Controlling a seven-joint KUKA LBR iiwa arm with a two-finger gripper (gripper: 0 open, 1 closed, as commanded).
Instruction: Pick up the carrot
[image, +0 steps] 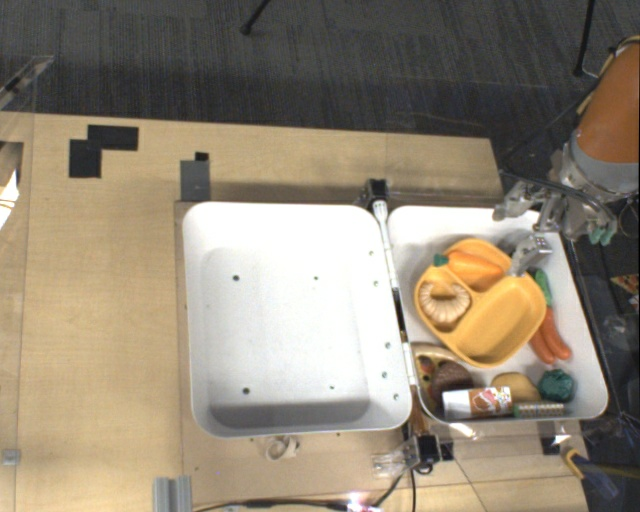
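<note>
In the camera view, you had two shallow white bins side by side on the tabletop (90, 330). The left bin (290, 400) sat at about 9 o'clock from the right bin (590, 395), their inner walls nearly touching along a dark centre rail.

The arm came in from 3 o'clock, its orange band (612, 120) above the grey wrist, and the hand (532, 255) reached down over the far rim of the right bin at about 1 o'clock of that bin. You could not tell whether the hand was apart or together; its metal tip lay just beside the top edge of the yellow dish, and nothing showed clamped in it.

The carrot (548, 338) lay against the right wall of the right bin, at 3 o'clock of the bin's middle, orange with green leaves at its far end, partly tucked under the rim of the yellow dish (500, 325). The hand was above and to 11 o'clock of the carrot, apart from it.

On the dish's far side sat an orange pepper (475, 265), and at its 9 o'clock a tan mushroom (443, 300). Along the near wall you had a white bottle (485, 402) lying on its side, a dark brown item (448, 375) at its 11 o'clock, and a green broccoli piece (557, 384) in the 5 o'clock corner.
</note>
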